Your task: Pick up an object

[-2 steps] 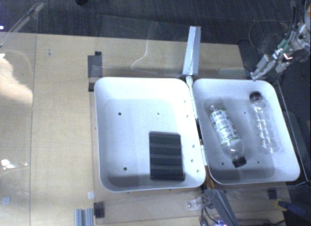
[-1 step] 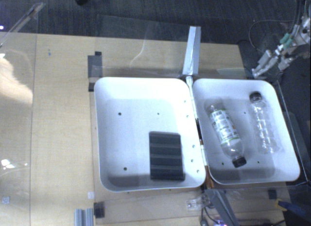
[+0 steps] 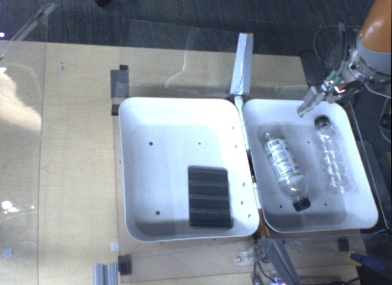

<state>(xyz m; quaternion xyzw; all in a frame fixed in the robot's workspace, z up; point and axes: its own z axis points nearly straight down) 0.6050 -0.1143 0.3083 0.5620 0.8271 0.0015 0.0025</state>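
The grey arm with its orange band [image 3: 376, 29] reaches in from the upper right, and its two-finger gripper [image 3: 309, 107] hangs over the far edge of the right-hand shallow white bin [image 3: 361, 216]. 1 pale finger [image 3: 311, 103] juts down and to the left toward the bin's back wall; whether the fingers are spread or closed cannot be told from this angle, and nothing is seen between them.

In that right bin lie 2 clear plastic bottles. The one with a white-and-green label and a black cap [image 3: 284, 168] lies on its side near the middle of the bin, cap toward the near edge, slanted a little. The second, an unlabelled clear ribbed bottle with a dark cap [image 3: 331, 155], lies just beside it on the right, cap toward the far edge (close under the gripper, though apart from it). The 2 bottles run roughly parallel and do not appear to touch.

The left-hand shallow white bin [image 3: 138, 155] holds a dark ribbed rectangular block [image 3: 209, 196], lying flat near its front right corner, well apart from the bottles.
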